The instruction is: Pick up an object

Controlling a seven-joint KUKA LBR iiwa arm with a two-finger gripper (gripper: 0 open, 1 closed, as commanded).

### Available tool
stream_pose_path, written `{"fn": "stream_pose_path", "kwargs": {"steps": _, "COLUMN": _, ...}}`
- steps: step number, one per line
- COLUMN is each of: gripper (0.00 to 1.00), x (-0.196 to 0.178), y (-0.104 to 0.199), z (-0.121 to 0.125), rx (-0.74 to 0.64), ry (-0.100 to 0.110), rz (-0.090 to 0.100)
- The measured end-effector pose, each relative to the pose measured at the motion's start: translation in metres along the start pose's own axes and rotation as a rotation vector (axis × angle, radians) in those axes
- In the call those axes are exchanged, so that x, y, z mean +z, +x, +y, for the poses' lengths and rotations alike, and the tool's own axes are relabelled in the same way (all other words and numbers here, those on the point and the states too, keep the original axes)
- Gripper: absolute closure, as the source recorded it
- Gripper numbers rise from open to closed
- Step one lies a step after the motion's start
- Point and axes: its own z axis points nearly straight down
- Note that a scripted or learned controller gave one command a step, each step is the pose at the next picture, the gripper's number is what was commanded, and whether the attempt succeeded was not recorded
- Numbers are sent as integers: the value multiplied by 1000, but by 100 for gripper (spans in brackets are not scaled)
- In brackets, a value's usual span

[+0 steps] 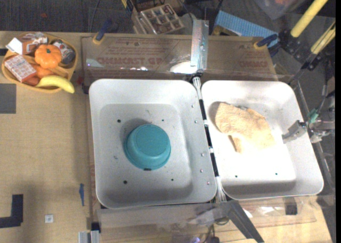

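Claw (296, 128) at right bin's (277, 180) edge — grip state unclear — tan cloth (242, 123) just beside.

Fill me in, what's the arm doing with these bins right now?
Pick attempt, nothing grabbed yet. The gripper sits at the right edge of the right bin, near the tan cloth lying in that bin's upper half, with no object between its fingers. The teal bowl rests upside down in the left bin, untouched.
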Motion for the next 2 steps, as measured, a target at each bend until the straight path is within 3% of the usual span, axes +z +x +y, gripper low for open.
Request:
{"fn": "stream_pose_path", "kwargs": {"steps": 1, "gripper": 0, "x": 73, "y": 48, "z": 35, "rx": -22, "ry": 0, "rz": -1}}
{"fn": "stream_pose_path", "kwargs": {"steps": 2, "gripper": 0, "x": 111, "y": 49, "z": 84, "rx": -134, "ry": -13, "rz": -5}}
